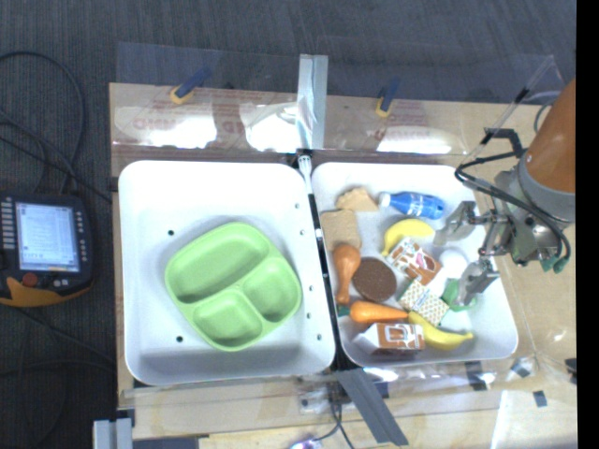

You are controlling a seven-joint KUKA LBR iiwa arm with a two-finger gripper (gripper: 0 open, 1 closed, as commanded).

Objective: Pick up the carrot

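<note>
Carrot [376, 312] lies on its side low in the right bin [501, 344], toward that bin's left wall, its thick end pointing left and its taper running right. Just above it sits a round brown disc like a cookie [374, 277], and to the left of that a drumstick-shaped piece [346, 266] stands lengthwise along the divider. Below the carrot a small brown carton [397, 337] rests against the near rim, and a banana [444, 330] curves from the carrot's tip off to the right. A checkered packet [423, 298] and a red-and-white snack pack [416, 260] crowd the middle of the bin, with a second yellow banana [410, 233] above them and a blue bottle [413, 203] lying near the far rim beside a tan biscuit [355, 198].

The gripper [465, 253] hangs over the right side of this bin, well apart from the carrot, its two fingers spread wide, one up near the bottle end and one lower by a green item [455, 296]. Nothing sits between them.

The left bin [140, 344] holds a green divided plate [234, 283]. A handheld control pendant [42, 248] rests off the bench to the left.
</note>
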